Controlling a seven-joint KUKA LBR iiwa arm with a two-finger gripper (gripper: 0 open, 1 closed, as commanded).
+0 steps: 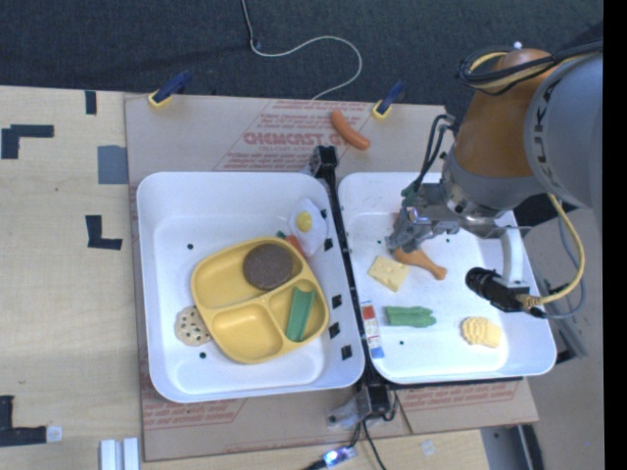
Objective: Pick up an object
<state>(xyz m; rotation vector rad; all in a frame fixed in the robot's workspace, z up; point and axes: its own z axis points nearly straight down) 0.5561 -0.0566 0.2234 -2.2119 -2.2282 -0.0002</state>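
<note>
Hand [407, 238] low in right bin [529, 355], just beside orange drumstick [423, 260] and cheese wedge [388, 273].

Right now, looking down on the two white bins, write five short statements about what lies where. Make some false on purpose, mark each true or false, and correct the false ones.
1. The yellow tray lies in the left bin. True.
2. A brown patty sits in the tray. True.
3. The cheese wedge lies in the left bin. False: it lies in the right bin, beside the orange piece.
4. The sausage lies inside the right bin. False: it lies on the cardboard behind the bins.
5. The gripper is over the left bin. False: it is over the right bin, close to the orange piece.
</note>
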